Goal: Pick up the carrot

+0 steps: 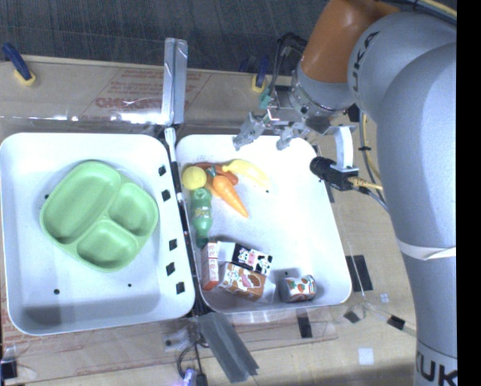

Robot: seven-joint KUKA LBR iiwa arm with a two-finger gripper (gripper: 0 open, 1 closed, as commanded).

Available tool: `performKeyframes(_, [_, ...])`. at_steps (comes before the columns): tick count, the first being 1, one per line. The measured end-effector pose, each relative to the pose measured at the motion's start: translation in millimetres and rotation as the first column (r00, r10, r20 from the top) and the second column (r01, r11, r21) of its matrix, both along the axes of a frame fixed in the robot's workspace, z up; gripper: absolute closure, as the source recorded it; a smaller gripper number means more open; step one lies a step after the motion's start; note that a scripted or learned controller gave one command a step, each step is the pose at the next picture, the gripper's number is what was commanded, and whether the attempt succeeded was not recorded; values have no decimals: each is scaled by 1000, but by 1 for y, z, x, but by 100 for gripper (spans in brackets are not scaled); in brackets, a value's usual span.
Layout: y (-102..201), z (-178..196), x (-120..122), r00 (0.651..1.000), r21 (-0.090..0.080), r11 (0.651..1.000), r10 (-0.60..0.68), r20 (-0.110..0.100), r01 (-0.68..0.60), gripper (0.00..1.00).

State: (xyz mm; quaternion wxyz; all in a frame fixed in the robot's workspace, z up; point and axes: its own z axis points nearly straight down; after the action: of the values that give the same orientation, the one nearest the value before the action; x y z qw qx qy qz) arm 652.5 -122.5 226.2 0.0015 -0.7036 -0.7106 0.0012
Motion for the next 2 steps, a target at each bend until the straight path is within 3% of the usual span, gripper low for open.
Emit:
performKeyframes(1, [26,-102,-26,958,1,958,287,1,-287,0])
performKeyframes(2, [25,-78,-54,940,1,940,342,1,-342,0])
